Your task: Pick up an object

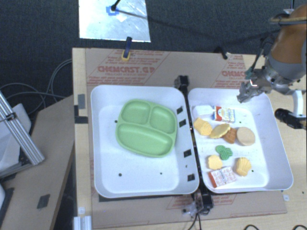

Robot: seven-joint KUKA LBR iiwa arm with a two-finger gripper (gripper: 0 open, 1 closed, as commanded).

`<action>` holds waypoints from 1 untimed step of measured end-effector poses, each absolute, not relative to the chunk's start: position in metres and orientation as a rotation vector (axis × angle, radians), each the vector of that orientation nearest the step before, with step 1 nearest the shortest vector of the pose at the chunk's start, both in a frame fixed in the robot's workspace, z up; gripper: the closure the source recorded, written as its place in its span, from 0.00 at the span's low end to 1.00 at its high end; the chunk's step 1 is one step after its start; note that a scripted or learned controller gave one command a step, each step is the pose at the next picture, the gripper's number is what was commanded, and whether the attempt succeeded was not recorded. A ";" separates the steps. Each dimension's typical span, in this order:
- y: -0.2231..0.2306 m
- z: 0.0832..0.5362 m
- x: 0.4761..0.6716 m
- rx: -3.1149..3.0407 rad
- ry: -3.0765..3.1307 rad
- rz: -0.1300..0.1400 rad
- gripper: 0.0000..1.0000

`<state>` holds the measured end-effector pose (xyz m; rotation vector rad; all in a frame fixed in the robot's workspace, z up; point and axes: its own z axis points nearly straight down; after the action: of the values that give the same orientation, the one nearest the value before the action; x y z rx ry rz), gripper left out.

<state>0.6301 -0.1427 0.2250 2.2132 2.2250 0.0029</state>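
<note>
The right bin (pixel 268 128) holds several small items: a white tube with a red label (pixel 218 113), yellow pieces (pixel 203 127), a tan oval (pixel 221 130), a round beige biscuit (pixel 246 136), a green piece (pixel 223 152), a yellow cube (pixel 215 162), a yellow ridged piece (pixel 242 166) and a red-and-white packet (pixel 222 177). My gripper (pixel 245 93) hangs over the bin's far edge, up and to the right of the tube, apart from every item. Nothing shows between its fingers.
The left bin (pixel 103 176) holds a green divided plate (pixel 146 127). A black divider (pixel 188 128) with clips runs between the bins. Cardboard lies under both. A shiny sheet (pixel 114 13) sits at the back; metal framing (pixel 17 128) stands at the left.
</note>
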 end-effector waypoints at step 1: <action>-0.102 0.230 0.611 2.214 2.229 0.001 1.00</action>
<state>0.6109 -0.1019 0.2298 2.2136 2.2291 0.0011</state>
